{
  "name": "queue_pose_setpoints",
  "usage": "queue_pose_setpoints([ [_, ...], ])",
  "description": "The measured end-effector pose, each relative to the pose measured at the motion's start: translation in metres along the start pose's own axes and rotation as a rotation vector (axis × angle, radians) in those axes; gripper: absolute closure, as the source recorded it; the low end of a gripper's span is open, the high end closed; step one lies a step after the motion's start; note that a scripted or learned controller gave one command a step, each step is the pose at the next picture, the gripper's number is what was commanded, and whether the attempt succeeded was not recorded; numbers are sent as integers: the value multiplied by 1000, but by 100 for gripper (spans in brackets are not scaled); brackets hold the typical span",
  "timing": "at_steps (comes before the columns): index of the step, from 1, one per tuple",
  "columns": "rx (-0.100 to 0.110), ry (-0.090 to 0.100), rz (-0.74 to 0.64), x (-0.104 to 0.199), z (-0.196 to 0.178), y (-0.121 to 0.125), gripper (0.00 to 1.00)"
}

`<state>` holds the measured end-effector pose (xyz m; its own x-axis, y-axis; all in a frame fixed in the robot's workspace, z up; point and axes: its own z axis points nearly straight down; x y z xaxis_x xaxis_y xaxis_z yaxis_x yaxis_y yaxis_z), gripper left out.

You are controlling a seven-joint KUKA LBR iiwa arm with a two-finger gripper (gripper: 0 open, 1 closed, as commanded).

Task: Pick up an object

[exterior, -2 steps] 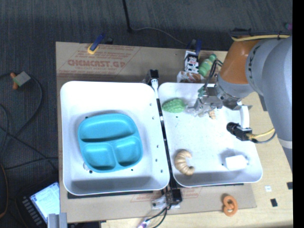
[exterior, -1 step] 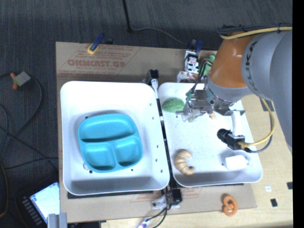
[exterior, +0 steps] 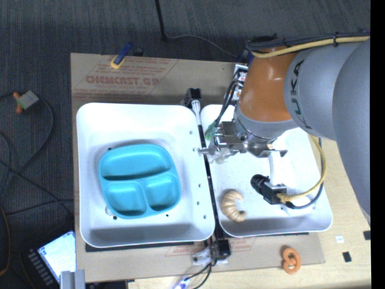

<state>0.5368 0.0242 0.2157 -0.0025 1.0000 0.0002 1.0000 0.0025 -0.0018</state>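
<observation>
A tan croissant-shaped toy [exterior: 233,205] lies near the front left corner of the right bin [exterior: 313,221]. A blue divided tray [exterior: 139,179] rests in the left bin [exterior: 90,161]. My gripper [exterior: 221,149] hangs below the orange-banded wrist [exterior: 271,92], over the left side of the right bin beside the wall shared by the two bins. It stands a little behind the croissant, apart from it. The wrist hides most of the gripper. A small green piece [exterior: 210,131] shows at its left edge.
A black cable connector with a yellow cable [exterior: 271,190] hangs over the right bin, right of the croissant. A small orange pretzel-like thing [exterior: 291,259] lies on the bench in front of the bins. A blue clip [exterior: 121,54] sits at the board's back edge.
</observation>
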Motion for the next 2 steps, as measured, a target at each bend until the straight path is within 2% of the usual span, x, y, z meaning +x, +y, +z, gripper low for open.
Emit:
queue_pose_setpoints([
  [1,2,0,2,29,23,-51,100],
  [2,-1,-2,5,-61,19,-53,100],
])
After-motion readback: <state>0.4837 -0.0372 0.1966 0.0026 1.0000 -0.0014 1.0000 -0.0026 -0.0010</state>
